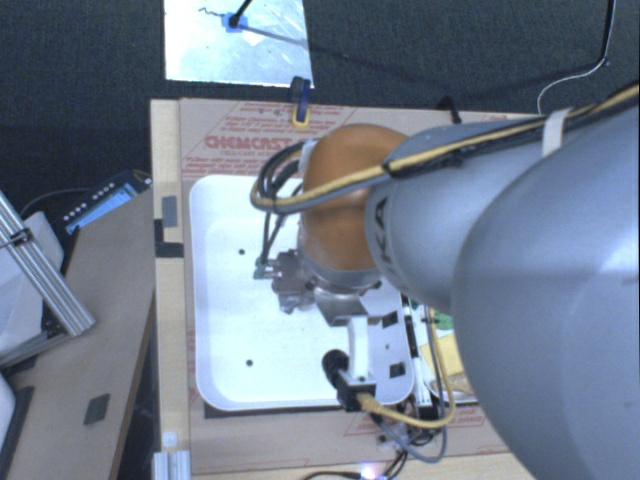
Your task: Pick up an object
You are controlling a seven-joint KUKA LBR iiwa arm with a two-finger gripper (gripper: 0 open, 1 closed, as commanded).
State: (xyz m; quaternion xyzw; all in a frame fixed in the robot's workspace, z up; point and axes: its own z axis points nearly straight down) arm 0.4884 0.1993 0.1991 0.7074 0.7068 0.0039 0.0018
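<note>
Dark carpet lies around the bench, and on the bench a brown cardboard sheet [240, 133] with red letters carries the white bin [215, 298]. At about 12 o'clock, beyond the cardboard, a shiny square sheet [235, 26] lies on the carpet. At 9 o'clock a slanted metal rail [40, 273] stands beside the bench.

The grey arm [520, 268] comes in from 3 o'clock, and its orange band [340, 203] hangs over the middle of the picture. Below the band, the gripper [288, 286] points down into the white bin, close to its floor. Whether it is open or closed I cannot tell, because the wrist covers it from above.

The bare floor of this bin shows two small dark specks and no object that I can name. At about 4 o'clock, a yellow and green shape [443, 353] peeks out from behind the arm; it may be an object to pick, but most of it is hidden.

I judge that the task is at the reaching step, with nothing lifted yet. The next move calls for a closing on something real, then a straight lift; if nothing is below, the grasp will come up without an object.
</note>
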